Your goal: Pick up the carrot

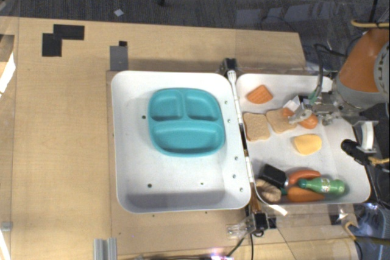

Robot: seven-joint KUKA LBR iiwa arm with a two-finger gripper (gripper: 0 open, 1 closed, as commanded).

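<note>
Wooden bench (67,149), right bin (341,149): my gripper (300,114) (grip state unclear) hovers at twelve o'clock of the carrot (304,194), which lies unlifted, so the pickup remains undone.

No readable text, labels or numbers.

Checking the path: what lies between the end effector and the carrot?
In the camera view, a yellow food piece lies between the end effector and the carrot.
</note>
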